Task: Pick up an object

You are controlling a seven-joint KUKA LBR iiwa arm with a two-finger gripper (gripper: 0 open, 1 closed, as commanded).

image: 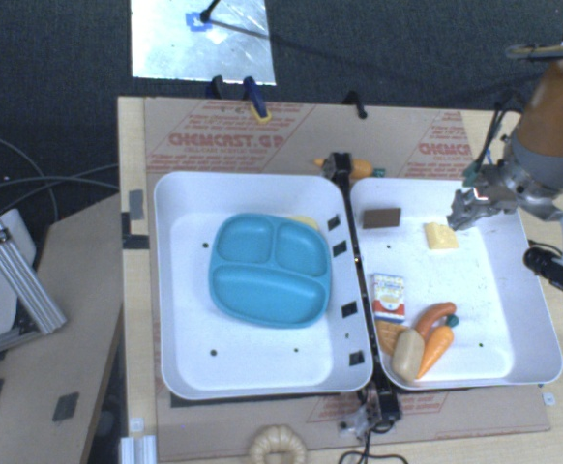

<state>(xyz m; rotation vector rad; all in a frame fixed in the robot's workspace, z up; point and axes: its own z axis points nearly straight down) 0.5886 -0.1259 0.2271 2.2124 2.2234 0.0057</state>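
The gripper (463,209) hangs over the right bin (528,288), just beside the yellow cheese wedge (441,236) on its far right side. How far the jaws stand apart cannot be told from this slanted view, and nothing shows between them.

The cheese wedge looks the likeliest target, being the nearest thing to the gripper. To do the step well, the arm should centre over the wedge rather than beside it, then come straight down with the jaws set across its shorter sides. The wedge seems low and flat, so the fingertips probably need to reach almost to the bin floor before closing; closing too high would likely slide off the top. It lies apart from its neighbours, which leaves room on all sides.

The wedge is pale yellow, roughly square from above, and lies flat. Taking it as the landmark: a brown block (381,217) lies to its left, near the bin's back wall. A small printed carton (389,297) lies nearer the camera and to the left. Beyond the carton, toward the bin's front corner, an orange carrot (435,348) and a beige potato-like piece (407,353) lie touching. Far to the left, a blue divided plate (268,268) sits in the left bin (190,356).
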